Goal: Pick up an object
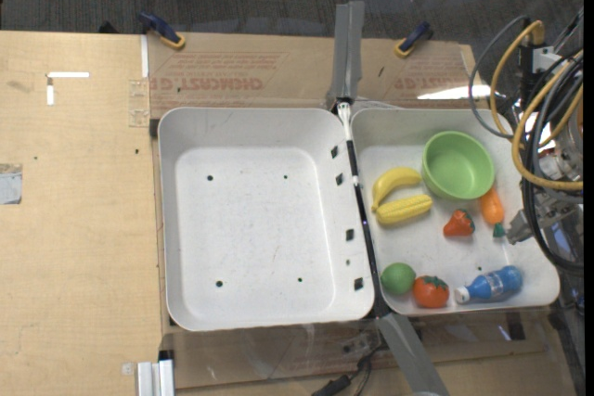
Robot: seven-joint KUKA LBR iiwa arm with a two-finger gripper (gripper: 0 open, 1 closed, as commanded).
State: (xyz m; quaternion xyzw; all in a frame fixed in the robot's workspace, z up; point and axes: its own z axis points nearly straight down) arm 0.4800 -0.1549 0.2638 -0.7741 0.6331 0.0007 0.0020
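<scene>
Camera view shows the right bin point(371, 130) holding a green bowl point(457, 165), two bananas point(401, 197), a strawberry point(458, 223), a carrot point(492, 208), a green ball point(398, 278), a tomato point(431, 291) and a blue bottle point(492, 285). Cables and arm parts crowd the right edge, and I cannot tell the gripper's state.

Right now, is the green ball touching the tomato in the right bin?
Apart. The camera view shows a thin strip of white bin floor between the green ball and the tomato, which sit side by side near the front wall of the right bin.
</scene>
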